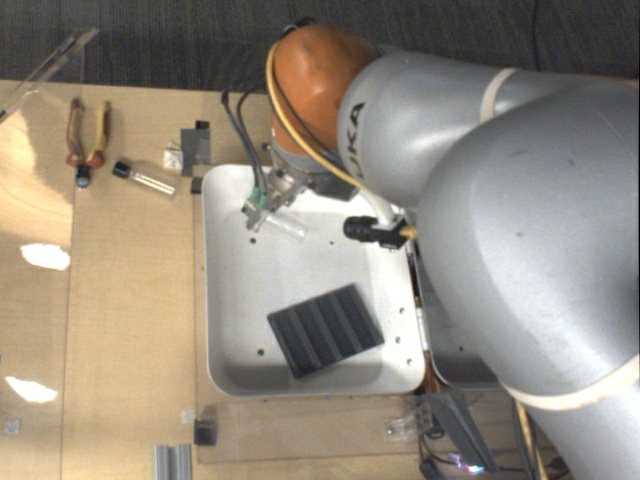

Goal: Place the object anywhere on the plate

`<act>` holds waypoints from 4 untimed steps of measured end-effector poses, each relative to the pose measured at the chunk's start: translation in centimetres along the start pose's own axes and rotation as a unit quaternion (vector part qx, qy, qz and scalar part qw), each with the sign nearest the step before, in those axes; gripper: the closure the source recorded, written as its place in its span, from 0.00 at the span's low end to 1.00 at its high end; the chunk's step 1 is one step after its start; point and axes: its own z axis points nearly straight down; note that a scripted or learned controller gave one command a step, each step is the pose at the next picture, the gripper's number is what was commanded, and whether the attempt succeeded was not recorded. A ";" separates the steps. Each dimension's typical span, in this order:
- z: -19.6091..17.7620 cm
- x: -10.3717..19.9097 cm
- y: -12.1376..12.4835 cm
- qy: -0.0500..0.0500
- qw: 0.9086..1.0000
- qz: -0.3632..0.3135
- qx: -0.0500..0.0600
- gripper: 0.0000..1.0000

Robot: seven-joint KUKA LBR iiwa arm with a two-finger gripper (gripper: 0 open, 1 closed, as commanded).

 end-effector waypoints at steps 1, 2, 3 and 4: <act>-7.7 0.8 1.3 -0.001 0.996 -0.088 -0.001 1.00; -10.8 2.2 2.9 -0.001 0.971 -0.241 -0.002 1.00; -5.7 2.7 2.3 0.000 0.990 0.144 0.001 1.00; -3.2 1.0 2.6 0.000 1.000 0.020 0.001 1.00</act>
